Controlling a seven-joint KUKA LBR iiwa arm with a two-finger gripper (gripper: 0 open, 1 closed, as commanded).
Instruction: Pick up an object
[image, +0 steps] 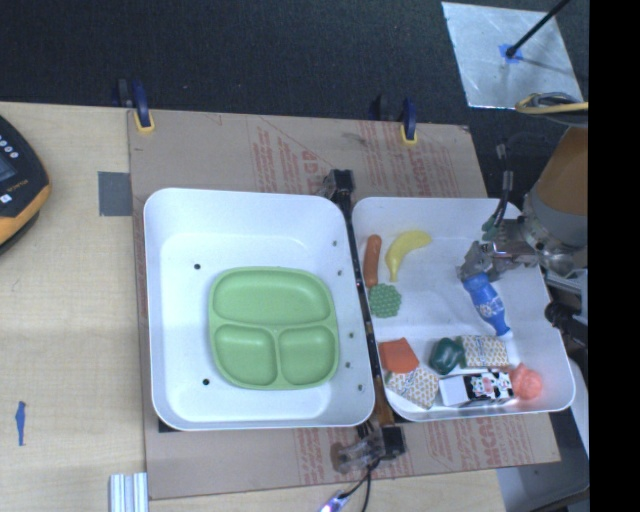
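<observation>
From the overhead camera, I saw the arm (560, 195) reaching in from the right over the right bin (440, 215), its gripper (487, 262) low above the bin's upper right part. A blue bottle (487, 303) lay slanted just under and in front of it, the bottle's upper end right at the gripper. Whether the fingers were spread or closed, I could not tell; the metal parts blurred together, and I could not see the bottle between them, so I would not call it held.

I judged the bottle to be the likely target, since the gripper sat right at its top end. It lay apart from the other things, which gave the fingers room on both sides.

The rest of the right bin was crowded along its near edge: an orange block (398, 354), a dark green lump (446, 353), a patterned pouch (413, 383), another patterned piece (485, 349), a black and white box (478, 386) and a pink ball (527, 382) lay packed close, some touching. I thought those would be harder to take cleanly for that reason. Along the left wall lay a carrot (372, 259) with a green bumpy ball (384, 299) below it, and a banana (405, 248) just beside the carrot.

The left bin (170, 330) held a green divided tray (272, 326), flat in the middle. Both bins sat on a cardboard sheet (250, 150) clamped to the tabletop (60, 330), presumably so nothing shifted under the arm's pushes.
</observation>
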